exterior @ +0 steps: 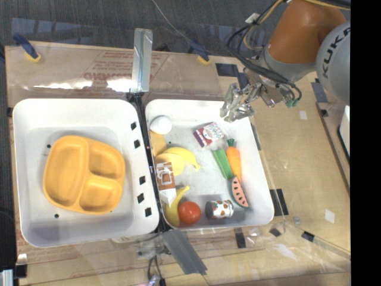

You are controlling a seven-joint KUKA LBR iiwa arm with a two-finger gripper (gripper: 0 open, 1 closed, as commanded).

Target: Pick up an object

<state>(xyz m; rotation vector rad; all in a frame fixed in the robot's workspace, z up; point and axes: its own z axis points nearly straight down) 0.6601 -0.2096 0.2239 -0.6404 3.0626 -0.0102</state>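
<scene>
The arm hangs over the far right corner of the right bin (265, 177), and its pincer (237, 109) sits just above that bin's back rim, holding nothing. The metal tips look slightly spread, though they are small and blurred against the rim, so whether they are parted or closed cannot be told from this view.

No single object is named by the task, so anything in the right bin may serve. Nearest the pincer is a small snack packet (208, 134), lying flat; it is probably light and crinkly, apt to slide on the smooth floor, and would best be pinched across its short width. Just beside it lie a toy carrot (233, 158) and a green stick-like vegetable (221, 162), side by side and nearly touching. Both look like hard, light plastic; the carrot's thick middle offers a fair hold, but a finger may jam against its neighbour. A watermelon slice (239, 192) lies nearer the front, thin and flat, hard to get under.

On the left side a white egg-shaped ball (160, 124) looks smooth and likely to squirt out of a two-finger grip. The bananas (178, 158) are crowded together with a brown carton (165, 175). A red tomato (189, 212) and a small printed can (220, 208) rest near the front wall; the can, stiff and round, should be taken across its sides.

The left bin (24, 159) holds a yellow divided tray (83, 174).
</scene>
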